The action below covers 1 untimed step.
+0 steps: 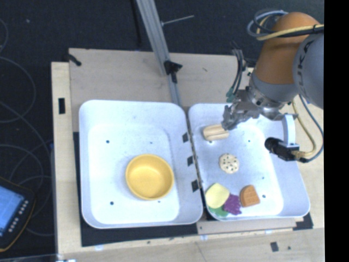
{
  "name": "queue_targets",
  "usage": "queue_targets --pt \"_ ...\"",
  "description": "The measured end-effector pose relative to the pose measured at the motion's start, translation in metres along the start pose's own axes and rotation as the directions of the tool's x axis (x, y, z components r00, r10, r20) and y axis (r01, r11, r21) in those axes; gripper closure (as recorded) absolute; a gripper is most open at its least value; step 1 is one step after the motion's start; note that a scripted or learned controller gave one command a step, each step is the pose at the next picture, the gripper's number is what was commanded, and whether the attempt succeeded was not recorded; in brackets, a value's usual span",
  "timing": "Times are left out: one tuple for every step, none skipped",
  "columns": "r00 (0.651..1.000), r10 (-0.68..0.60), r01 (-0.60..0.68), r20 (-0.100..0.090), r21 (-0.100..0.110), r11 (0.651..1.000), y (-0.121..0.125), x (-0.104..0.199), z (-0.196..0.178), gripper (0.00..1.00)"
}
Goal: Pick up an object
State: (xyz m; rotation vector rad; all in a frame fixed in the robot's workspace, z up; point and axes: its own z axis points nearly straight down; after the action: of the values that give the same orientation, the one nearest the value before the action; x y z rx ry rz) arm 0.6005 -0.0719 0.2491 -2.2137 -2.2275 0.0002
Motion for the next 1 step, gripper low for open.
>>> queue_targets --pt "1.0 0.0 0.0 0.0 0.002 1.0 0.006 0.0517 0.0119 1.0"
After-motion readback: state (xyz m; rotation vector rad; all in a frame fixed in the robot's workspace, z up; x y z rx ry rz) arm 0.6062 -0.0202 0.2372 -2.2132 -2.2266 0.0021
